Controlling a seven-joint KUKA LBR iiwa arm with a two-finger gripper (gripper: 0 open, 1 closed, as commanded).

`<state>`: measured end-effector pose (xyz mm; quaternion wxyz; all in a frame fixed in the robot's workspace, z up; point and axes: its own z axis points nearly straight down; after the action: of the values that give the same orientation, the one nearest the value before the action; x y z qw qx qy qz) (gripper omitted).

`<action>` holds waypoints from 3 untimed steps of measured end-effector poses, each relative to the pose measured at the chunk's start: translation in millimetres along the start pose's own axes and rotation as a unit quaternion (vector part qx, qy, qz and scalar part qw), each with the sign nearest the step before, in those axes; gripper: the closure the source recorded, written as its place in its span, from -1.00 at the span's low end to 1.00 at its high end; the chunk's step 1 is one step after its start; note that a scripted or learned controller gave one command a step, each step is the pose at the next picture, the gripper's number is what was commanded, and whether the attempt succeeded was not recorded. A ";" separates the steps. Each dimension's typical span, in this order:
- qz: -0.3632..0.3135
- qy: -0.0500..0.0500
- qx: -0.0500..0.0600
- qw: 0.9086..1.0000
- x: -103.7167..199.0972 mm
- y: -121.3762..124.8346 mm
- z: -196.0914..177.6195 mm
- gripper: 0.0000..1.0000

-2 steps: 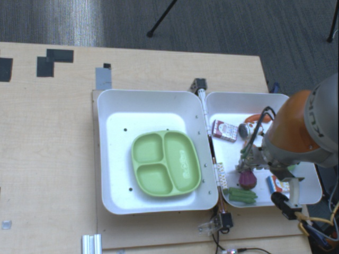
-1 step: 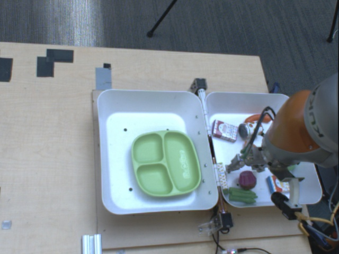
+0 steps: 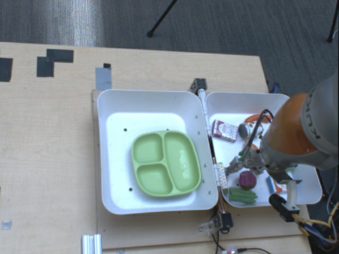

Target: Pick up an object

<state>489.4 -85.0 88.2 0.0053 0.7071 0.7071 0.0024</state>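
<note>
Light wood bench carries two white bins side by side: left bin, right bin, rims touching.

Left bin: green divided plate, three compartments. Right bin: red-white carton near top, purple ball, green pods at bottom edge. Arm over right bin; gripper low, just above purple ball.
</note>
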 end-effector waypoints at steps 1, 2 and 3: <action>-0.002 0.001 -0.002 1.000 1.2 2.0 -10.5 1.00; -0.002 0.001 -0.002 1.000 1.3 1.9 -10.4 -1.00; -0.001 0.003 0.002 1.000 -5.8 -0.5 1.3 -1.00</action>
<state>488.9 -90.8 86.9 0.0022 0.7062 0.7080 0.0028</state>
